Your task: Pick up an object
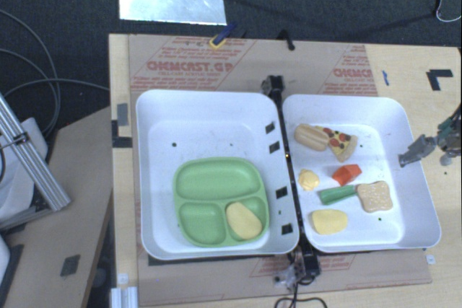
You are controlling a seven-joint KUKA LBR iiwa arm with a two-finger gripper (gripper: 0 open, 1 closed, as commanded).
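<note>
Gripper point(417, 152) waited at the right bin's point(404, 119) right rim, approach barely begun; whether its jaws were spread or pressed together could not be told.

Nothing was held. The right bin carried the candidates: a hot dog point(312, 136) and pizza slice point(342, 143) near its far edge, a red piece point(347, 173), a small yellow piece point(309, 179), a green stick point(336, 193), a toast slice point(375, 196) and a yellow wedge point(329, 221) toward the near edge. The toast lay nearest, so the next move probably called for swinging inward and descending. The left bin point(195, 112) held a green divided plate point(216, 180) with a yellow food piece point(244, 220) in its near-right compartment.
</note>
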